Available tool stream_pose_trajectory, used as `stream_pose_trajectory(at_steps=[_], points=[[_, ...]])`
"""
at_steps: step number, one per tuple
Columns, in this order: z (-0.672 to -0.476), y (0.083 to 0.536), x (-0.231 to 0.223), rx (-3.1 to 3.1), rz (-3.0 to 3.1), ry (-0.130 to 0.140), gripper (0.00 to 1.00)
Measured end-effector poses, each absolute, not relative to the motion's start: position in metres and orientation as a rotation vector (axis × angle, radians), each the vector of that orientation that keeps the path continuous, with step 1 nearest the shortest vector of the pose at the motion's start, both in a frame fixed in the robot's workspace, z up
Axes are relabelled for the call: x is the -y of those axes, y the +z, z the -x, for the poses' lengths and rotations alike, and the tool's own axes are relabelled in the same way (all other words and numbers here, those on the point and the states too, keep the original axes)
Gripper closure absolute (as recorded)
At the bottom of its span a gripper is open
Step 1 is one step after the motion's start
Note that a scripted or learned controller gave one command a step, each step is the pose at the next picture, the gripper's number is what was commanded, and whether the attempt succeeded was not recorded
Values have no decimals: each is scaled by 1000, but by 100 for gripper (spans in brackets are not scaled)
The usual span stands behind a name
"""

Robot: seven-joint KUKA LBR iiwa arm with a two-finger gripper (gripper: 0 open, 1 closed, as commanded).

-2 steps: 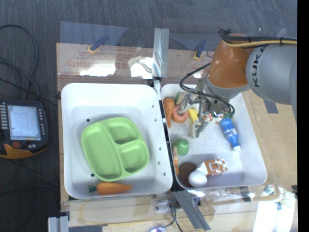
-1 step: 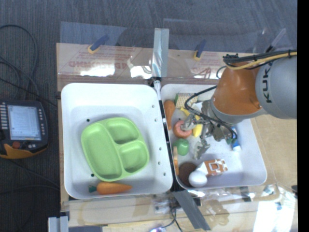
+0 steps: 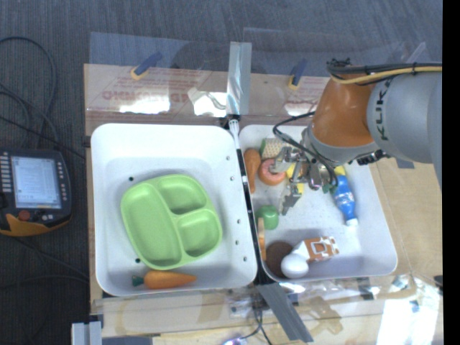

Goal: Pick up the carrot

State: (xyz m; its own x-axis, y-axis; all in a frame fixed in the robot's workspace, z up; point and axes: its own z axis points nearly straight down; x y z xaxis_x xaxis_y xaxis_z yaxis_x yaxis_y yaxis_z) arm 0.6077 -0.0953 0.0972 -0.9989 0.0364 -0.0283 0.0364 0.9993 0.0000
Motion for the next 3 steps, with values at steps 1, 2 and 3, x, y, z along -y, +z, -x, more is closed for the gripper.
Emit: stream_pose_trajectory(at_steps=[1, 2, 3], points=[[-613, 111, 96, -3091, -57, -11, 100], [-610, 102, 97, -3085, -357, 8, 100], [-566, 102, 99, -3039, -582, 4, 100]])
